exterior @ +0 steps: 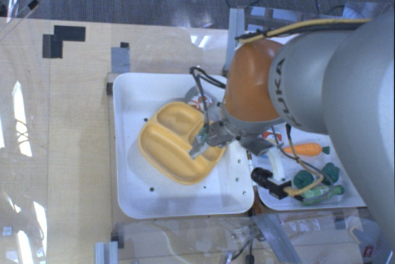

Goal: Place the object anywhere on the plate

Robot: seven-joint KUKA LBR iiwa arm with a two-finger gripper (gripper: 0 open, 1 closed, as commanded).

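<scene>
A yellow divided plate (170, 145) lies in the left white bin (133, 195), slightly left of its middle. My gripper (200, 144) hangs low over the plate's right rim, under the orange band of the arm. A small green bit (203, 131) shows right against the gripper; what it is and whether it is held is too hidden to tell.
The right bin (352, 200) holds an orange carrot (303, 149), a white piece (276, 165), two teal items (302, 179) and a green item (322, 195). A grey round thing (195, 97) peeks out behind the plate. The arm covers most of the right bin.
</scene>
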